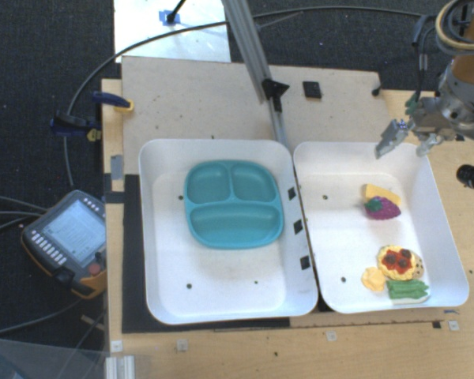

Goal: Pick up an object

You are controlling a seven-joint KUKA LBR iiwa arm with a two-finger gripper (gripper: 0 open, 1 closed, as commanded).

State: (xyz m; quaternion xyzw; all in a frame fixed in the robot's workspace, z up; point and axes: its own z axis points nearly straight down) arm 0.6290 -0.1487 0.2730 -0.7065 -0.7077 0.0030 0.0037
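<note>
In the right bin (355,235) lie a yellow wedge with purple grapes (380,203) and, nearer the front, a toy food piece of pasta with red sauce and green beans (397,273). My gripper (408,140) hangs above the bin's far right corner, open, with nothing between its two fingers. It is behind and slightly right of the grape piece, well apart from it.
A teal divided plate (233,204) rests in the left bin (166,275). A metal pole (249,46) slants over the back board. A teach pendant (67,239) and cables lie left of the bench.
</note>
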